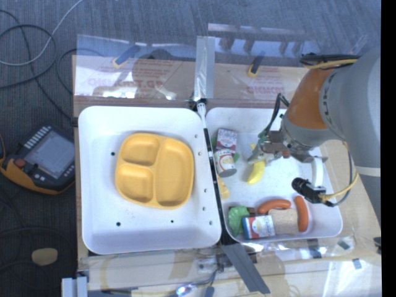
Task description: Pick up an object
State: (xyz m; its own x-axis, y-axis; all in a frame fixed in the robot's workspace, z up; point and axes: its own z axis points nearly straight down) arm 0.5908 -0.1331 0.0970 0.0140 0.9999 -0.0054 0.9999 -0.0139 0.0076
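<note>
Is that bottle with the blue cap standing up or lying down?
Lying down. The bottle rests on its side in the right bin, cap pointing left.

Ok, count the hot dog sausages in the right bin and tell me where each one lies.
2. One sausage lies roughly level near the bin's front, above the bottle. The other sausage stands nearly upright just right of it, by the bottle's end. More could be hidden under the arm.

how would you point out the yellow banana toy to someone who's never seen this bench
Look at the right bin of the two white ones, not the left bin holding the yellow divided plate. Near its middle, just below the hand, lies the banana. It is the bin's one plain bright yellow piece, small and stubby.
</note>
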